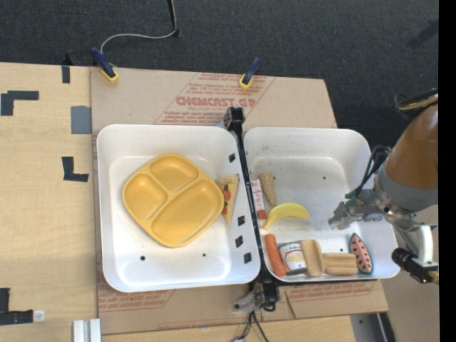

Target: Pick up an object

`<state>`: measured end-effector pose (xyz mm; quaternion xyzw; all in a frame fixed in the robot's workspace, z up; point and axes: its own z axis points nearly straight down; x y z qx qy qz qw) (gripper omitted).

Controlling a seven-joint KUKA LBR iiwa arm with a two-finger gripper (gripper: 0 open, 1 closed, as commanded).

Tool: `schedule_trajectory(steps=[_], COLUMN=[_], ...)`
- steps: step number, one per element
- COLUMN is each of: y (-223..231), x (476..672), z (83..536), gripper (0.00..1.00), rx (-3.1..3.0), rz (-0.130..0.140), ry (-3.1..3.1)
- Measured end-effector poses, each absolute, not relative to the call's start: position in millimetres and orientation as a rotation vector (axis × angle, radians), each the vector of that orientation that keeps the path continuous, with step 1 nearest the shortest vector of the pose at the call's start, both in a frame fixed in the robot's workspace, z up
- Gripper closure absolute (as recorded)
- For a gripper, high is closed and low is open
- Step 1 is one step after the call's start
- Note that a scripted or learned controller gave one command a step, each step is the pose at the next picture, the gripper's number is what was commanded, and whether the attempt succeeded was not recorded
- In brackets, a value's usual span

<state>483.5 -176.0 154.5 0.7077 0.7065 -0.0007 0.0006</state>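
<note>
The gripper [345,215] hangs over the right bin [306,140], maybe about to reach. I cannot tell its state. Next, drop onto the banana [288,213].

Two white bins [171,137], one yellow plate [173,199], one banana [287,213].

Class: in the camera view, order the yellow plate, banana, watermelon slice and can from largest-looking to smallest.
1. yellow plate
2. banana
3. watermelon slice and can: too alike to rank.
</note>
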Motion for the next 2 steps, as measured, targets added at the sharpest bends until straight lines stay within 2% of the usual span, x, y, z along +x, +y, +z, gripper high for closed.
schedule_trajectory(steps=[1, 2], y=[-151, -142], x=[483.8, 483.0], z=[158, 133], gripper=[1.0, 1.0], rx=[2.221, 2.223], rz=[0.0, -0.002], ry=[2.224, 2.224])
